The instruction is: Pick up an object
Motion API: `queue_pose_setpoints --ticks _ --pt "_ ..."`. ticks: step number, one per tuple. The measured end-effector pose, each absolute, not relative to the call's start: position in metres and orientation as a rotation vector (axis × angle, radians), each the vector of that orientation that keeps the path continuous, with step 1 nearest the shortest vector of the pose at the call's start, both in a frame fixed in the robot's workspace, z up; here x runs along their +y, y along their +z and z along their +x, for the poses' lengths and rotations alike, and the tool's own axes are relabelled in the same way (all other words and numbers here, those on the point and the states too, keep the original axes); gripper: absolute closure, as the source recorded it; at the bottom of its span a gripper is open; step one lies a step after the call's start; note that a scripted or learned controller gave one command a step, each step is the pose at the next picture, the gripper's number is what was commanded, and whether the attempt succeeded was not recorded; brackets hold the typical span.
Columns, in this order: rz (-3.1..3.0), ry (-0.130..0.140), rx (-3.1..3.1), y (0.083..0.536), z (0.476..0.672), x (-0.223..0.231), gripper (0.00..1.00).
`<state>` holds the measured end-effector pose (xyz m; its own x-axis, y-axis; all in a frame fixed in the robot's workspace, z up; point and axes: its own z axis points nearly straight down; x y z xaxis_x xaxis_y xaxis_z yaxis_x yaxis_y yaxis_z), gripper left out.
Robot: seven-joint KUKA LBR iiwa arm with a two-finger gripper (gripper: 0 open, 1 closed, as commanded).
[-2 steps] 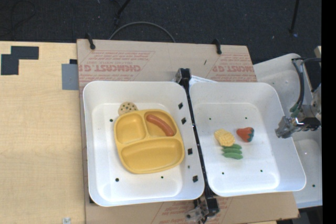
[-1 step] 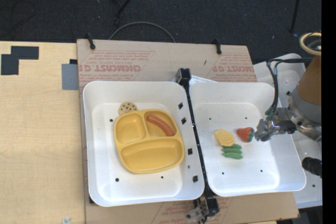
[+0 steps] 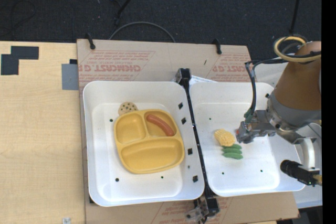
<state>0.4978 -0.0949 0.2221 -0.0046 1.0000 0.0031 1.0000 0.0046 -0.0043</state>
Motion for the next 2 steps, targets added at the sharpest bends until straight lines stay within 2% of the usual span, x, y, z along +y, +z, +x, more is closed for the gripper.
queue_pose_setpoints --ticks 2 --pt "-2.211 0.001 -2.226 0.237 0.498 0.024 1.0"
